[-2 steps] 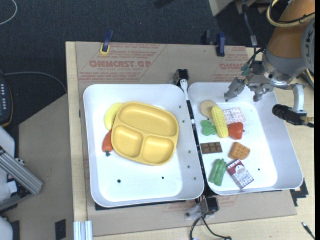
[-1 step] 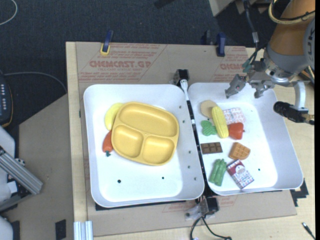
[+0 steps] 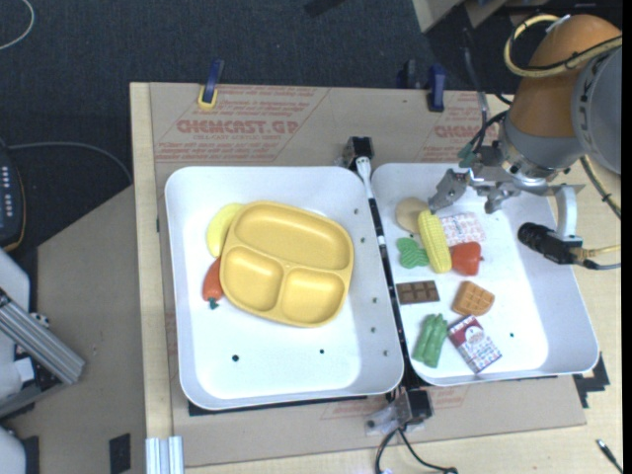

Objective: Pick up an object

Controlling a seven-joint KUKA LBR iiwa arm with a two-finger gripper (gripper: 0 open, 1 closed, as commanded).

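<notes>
My gripper [image 3: 463, 202] hangs over the back of the right bin [image 3: 553, 314], its two fingers spread open with nothing between them. Just below it lie a yellow corn cob [image 3: 434, 242], a pink and white wrapper [image 3: 462, 229] and a beige round piece [image 3: 409, 212]. Further forward in the same bin are a green leafy piece [image 3: 411, 254], a red toy vegetable [image 3: 466, 258], a chocolate bar [image 3: 417, 291], a waffle [image 3: 473, 298], a green pod [image 3: 430, 339] and a red and white packet [image 3: 476, 345].
The left bin [image 3: 276, 373] holds a yellow divided plate [image 3: 286, 263], with a yellow piece [image 3: 221, 228] and a red-orange vegetable [image 3: 212, 282] at its left side. A raised rim [image 3: 380, 255] separates the two bins.
</notes>
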